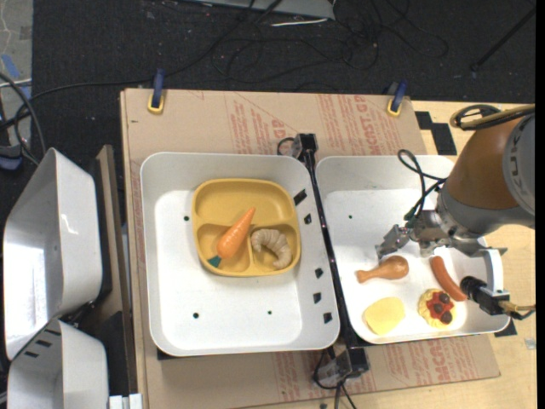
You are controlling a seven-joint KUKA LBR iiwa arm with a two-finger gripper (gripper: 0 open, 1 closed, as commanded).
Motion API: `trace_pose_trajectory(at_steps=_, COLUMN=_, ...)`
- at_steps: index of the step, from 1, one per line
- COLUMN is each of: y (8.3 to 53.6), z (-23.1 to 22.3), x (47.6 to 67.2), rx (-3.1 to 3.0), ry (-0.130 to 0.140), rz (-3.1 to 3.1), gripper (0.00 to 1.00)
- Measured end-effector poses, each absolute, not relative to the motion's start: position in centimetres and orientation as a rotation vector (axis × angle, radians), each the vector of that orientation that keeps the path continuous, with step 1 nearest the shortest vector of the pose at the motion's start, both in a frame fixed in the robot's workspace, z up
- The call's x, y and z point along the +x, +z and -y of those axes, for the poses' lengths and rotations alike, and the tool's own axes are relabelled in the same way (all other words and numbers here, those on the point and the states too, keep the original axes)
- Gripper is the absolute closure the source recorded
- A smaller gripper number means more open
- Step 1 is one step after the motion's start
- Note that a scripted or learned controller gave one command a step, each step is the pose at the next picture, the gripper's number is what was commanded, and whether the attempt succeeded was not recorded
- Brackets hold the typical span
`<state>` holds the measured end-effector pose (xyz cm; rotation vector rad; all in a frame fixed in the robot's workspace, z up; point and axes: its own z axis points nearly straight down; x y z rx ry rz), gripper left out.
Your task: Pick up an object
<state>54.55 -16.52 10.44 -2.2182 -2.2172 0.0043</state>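
The tool [393,242] hovers low in the right bin [358,186], just above the drumstick [385,270]; whether it's apart or together, I cannot tell. That drumstick looks like light, rigid, smooth plastic, likely slippery, so the narrow shank seems the best place to grip.

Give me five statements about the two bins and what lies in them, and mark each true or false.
1. The carrot lies in the yellow plate. True.
2. The yellow plate sits in the right bin. False: it sits in the left bin.
3. The drumstick lies in the right bin. True.
4. The sausage lies on the yellow plate. False: it lies in the right bin.
5. The gripper hangs over the left bin. False: it is over the right bin.
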Motion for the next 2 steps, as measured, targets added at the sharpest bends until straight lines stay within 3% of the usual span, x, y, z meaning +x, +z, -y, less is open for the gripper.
trace_pose_trajectory(at_steps=1, y=11.8, z=16.6, x=54.7, rx=-2.224, ry=0.0, rz=2.219, gripper=1.0)
trace_pose_trajectory(at_steps=2, y=16.7, z=15.7, x=54.4, rx=-2.221, ry=-0.003, rz=2.227, gripper=1.0)
